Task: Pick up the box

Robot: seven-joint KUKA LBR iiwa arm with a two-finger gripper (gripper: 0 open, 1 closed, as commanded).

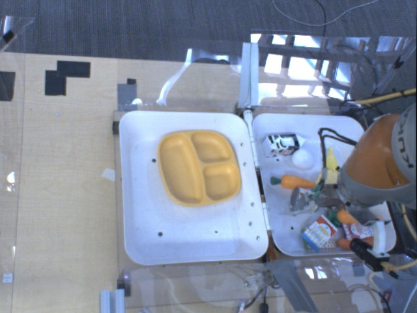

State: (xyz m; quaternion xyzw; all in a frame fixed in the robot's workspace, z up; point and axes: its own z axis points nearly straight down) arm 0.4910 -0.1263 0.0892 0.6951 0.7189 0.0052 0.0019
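The box (318, 233) is small, with red, white, blue and green print, and lies tilted near the front of the right bin (281, 235). My gripper (305, 201) hangs low in that bin, just behind and slightly left of the box, apart from it. The grey arm with its orange band (378, 155) comes in from the right and hides the bin's right side. Nothing shows held in the gripper.
An orange carrot (296, 182) lies just behind the gripper, with a white ball (303, 158), a black-and-white carton (281, 143) and a yellow item (331, 159) farther back. Another orange piece (346, 216) lies right of the box. A yellow divided plate (199, 167) sits in the left bin (189, 240).
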